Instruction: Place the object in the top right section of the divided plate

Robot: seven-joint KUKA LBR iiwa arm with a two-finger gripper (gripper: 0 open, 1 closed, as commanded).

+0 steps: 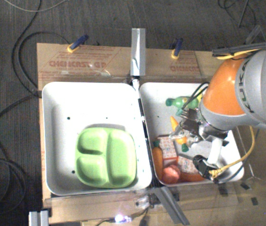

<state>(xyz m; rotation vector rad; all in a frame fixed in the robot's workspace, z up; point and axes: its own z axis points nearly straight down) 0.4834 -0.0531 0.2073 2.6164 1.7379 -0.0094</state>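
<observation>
While I hung over the right bin (239,147):
Gripper (185,134): low among the toy food; grip state I could not tell.
Divided plate (107,157): green, left of that bin, in the left bin (57,102).
Objects: orange carrot (157,160), red fruit (171,174), green bottle (179,101) lay there.

I see my arm (246,91) coming in from the right edge of the frame, its orange band bulging at centre right and the grey link above it. The wrist angles down and left, with the gripper (184,134) low at right of centre.
</observation>
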